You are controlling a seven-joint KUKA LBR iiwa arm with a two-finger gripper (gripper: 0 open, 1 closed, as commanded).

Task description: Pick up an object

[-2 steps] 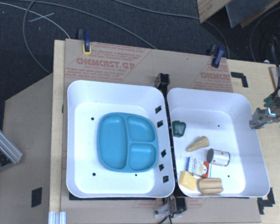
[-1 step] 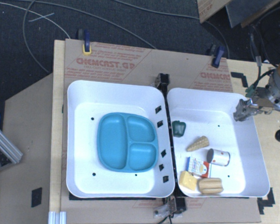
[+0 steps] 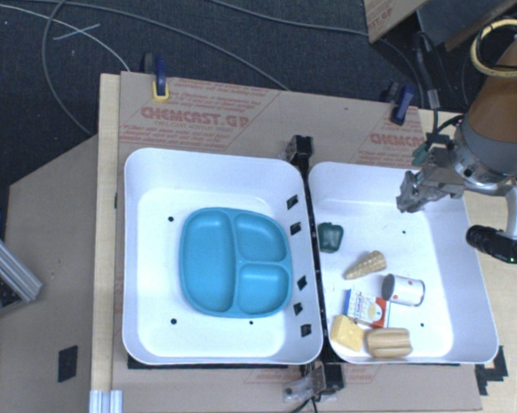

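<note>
The gripper (image 3: 411,197) hangs over the right bin's (image 3: 465,302) far part; whether it is open or closed cannot be told; nothing shows in its grasp; the cone-shaped object (image 3: 366,265) lies well apart, nearer the front, its long axis slanting, tip toward the upper right.

You can read red print on the brown board (image 3: 248,111) under the bins: above the left bin it says "CHEMCAST GP", in large letters, with a line of smaller red print above it too fine to make out. The same mark repeats above the right bin, partly cut off by the arm. The small blue-and-red carton (image 3: 364,307) in the right bin carries print you cannot read.
</note>
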